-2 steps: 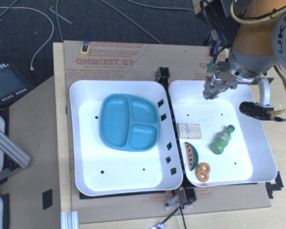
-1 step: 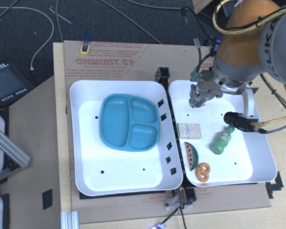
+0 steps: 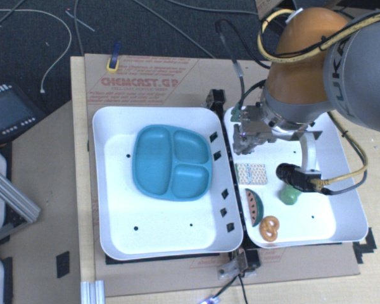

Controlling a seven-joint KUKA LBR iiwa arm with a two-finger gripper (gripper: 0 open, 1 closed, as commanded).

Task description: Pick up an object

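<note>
Grey pincer (image 3: 246, 139) tips unclear, green obj (image 3: 290, 196) half hidden by cable

Blue divided plate (image 3: 172, 163) in white left bin (image 3: 114, 220). White right bin (image 3: 342, 223): speckled pastel square (image 3: 251, 173), red-green watermelon slice (image 3: 254, 206), orange-brown pretzel (image 3: 269, 227), green object (image 3: 289, 196). Grey arm (image 3: 361, 62), orange band (image 3: 304, 33). Brown cardboard surface (image 3: 145, 81), red lettering.

Divided plate (image 3: 172, 163) in left bin (image 3: 114, 233); pretzel (image 3: 269, 227) in right bin (image 3: 342, 223)
</note>
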